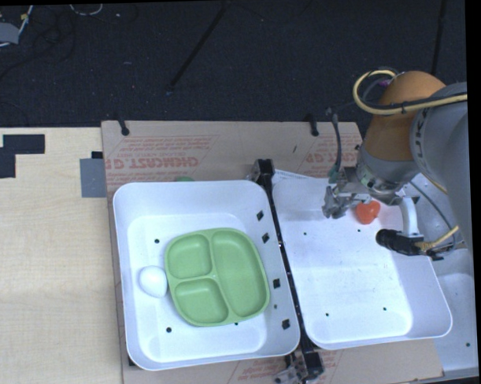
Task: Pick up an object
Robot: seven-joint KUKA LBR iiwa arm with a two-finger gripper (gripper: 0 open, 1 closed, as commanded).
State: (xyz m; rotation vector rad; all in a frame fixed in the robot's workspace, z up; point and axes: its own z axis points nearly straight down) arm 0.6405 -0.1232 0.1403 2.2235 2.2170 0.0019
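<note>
A small orange-red object (368, 212), rounded and smooth, sits in the upper right part of the right bin (363, 317), close to the bin's far wall. Its left edge is partly covered by the gripper (335, 207), so its full shape cannot be made out. The gripper is just beside it on the left, near or touching it; whether the object sits between the fingers cannot be told, and neither can the gripper's state, open or closed.

The arm (428, 141) comes in from the right, its grey body bent over the far right corner of the right bin, the orange band (399, 115) above the wrist, with the wrist pointing down and to the left toward the bin floor. Cables loop around the wrist.

In the left bin (135, 222) lie one green plate (216, 276) with three compartments, roughly in the middle, and one white egg-like ball (153, 281) touching the plate's left edge. There are two white bins, side by side on a cardboard sheet (223, 148)
</note>
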